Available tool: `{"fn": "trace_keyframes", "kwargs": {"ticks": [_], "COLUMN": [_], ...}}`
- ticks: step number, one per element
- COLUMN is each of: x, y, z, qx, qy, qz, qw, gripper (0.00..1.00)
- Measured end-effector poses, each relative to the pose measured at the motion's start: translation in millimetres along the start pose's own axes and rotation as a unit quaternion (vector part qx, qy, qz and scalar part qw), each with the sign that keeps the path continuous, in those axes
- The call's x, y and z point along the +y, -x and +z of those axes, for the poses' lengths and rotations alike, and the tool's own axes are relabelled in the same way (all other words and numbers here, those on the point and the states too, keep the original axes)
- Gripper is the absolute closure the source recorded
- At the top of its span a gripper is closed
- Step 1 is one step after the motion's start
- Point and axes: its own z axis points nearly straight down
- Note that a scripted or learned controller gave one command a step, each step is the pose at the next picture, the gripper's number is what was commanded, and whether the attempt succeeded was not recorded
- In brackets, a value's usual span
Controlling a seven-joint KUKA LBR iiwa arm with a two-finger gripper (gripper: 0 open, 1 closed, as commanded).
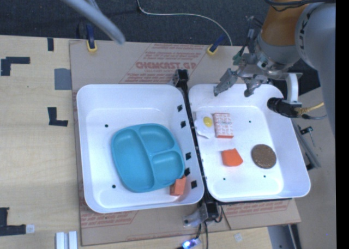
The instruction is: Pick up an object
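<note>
Fingers [238,86] spread, holding nothing — right bin [289,158] has four objects, left two.

Arm [322,19] — cut off right.

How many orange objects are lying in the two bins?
2. One orange block lies in the right bin, left of the brown disc. Another orange piece lies in the left bin, partly under the blue plate.

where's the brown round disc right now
The brown round disc lies in the right bin, toward its right side, just right of the orange block and apart from it.
</note>
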Motion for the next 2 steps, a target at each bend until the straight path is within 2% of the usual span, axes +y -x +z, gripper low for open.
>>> {"fn": "trace_keyframes", "kwargs": {"ticks": [1,2], "x": [2.4,-6.6], "y": [-0.2,2.8], "z": [-7.5,42.3], "qx": [-0.001,-0.001], "qy": [0.006,0.004], "qz": [-0.001,-0.001], "qw": [1.0000,1.0000], "gripper": [0.00,0.00]}}
